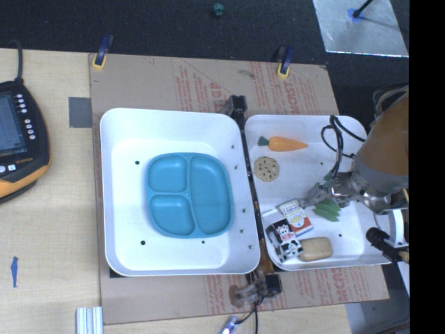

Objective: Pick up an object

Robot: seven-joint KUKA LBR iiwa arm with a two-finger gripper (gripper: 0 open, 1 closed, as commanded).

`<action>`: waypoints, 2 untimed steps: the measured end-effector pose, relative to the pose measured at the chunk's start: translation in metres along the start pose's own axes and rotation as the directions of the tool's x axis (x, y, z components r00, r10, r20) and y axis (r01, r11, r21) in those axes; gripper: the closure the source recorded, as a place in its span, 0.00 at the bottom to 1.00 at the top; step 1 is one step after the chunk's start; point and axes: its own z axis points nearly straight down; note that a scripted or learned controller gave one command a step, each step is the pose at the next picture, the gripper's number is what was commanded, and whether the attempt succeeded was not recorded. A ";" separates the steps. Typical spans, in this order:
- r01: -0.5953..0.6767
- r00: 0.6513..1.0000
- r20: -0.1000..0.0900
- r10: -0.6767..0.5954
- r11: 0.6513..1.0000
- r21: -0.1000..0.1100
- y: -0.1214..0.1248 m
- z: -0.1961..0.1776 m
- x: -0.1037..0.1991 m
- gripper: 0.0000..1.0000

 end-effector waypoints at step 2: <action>0.000 1.000 -0.001 0.000 1.000 -0.003 0.072 -0.082 0.063 1.00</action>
